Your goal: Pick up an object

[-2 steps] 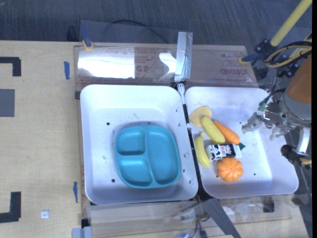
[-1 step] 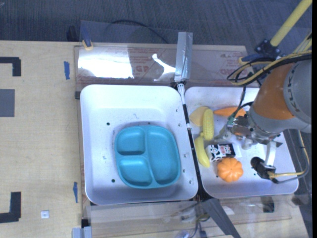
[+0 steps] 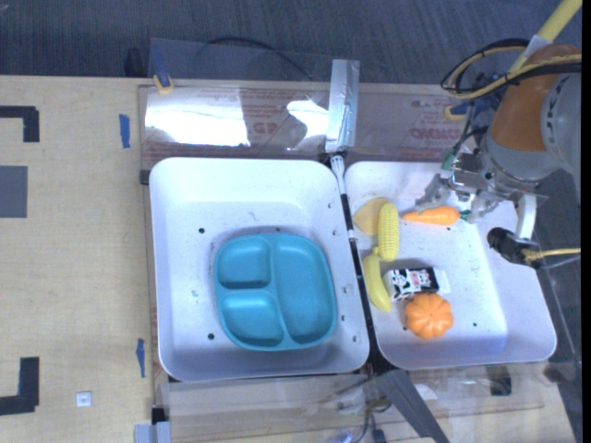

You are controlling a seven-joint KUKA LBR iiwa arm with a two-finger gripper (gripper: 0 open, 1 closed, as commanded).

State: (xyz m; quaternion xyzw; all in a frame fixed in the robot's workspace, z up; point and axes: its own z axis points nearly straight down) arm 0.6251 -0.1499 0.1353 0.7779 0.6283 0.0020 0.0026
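In the right bin [image 3: 517, 335] lie several toy foods. An orange carrot [image 3: 430, 216] rests near the bin's far side, pointing left. My gripper [image 3: 457, 197] hangs directly over the carrot's right end, under the arm's orange band [image 3: 522, 118]. Left of the carrot a yellow corn cob [image 3: 389, 230] lies on a pale yellow piece [image 3: 367, 215]. A banana [image 3: 376, 282] lies along the bin's left wall. A small black-and-white carton [image 3: 413, 281] sits mid-bin, with an orange pumpkin [image 3: 428, 315] just in front of it.
The left bin [image 3: 185, 192] holds a blue divided plate [image 3: 275, 289]. A clear plastic sheet and a metal bracket [image 3: 342, 104] stand behind the bins. Cables [image 3: 480, 67] loop above the arm, and a black fitting [image 3: 506, 243] juts from its right side.
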